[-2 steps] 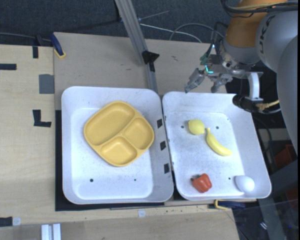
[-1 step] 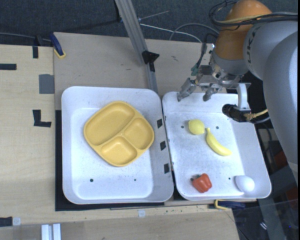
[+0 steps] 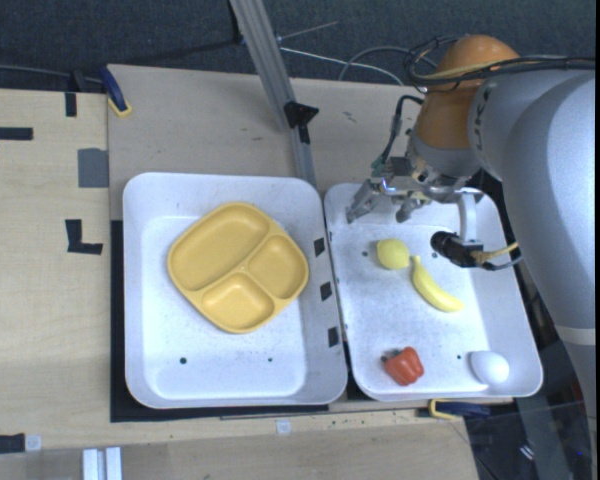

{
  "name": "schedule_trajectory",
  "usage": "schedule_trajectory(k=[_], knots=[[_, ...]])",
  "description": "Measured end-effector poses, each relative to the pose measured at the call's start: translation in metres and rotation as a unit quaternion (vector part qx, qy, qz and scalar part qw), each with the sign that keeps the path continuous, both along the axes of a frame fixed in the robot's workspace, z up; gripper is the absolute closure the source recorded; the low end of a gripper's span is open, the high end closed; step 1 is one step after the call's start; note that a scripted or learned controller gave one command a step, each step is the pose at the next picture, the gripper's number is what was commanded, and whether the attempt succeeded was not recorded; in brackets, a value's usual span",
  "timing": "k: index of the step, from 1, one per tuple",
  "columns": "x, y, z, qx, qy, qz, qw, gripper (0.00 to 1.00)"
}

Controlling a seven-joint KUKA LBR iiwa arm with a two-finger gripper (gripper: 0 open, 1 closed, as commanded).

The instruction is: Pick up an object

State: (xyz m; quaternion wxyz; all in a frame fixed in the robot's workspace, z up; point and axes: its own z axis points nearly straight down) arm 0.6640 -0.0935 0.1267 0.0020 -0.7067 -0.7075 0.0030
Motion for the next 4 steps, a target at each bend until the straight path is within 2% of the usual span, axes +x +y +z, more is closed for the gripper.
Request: schedule_trajectory(k=[1,2,3,4], knots=[[-0.001,0.001,-0.041,-0.0003,-0.002,0.001,1.0,0.0],[0.0,0.002,-0.028,0.0004,-0.003,0.002,1.0,1.0],[-0.007,0.003,0.032,0.0006,-0.006,0.0,1.0,1.0],[-0.002,0.0,0.095,0.0002,-0.007,0.0,1.0,1.0]])
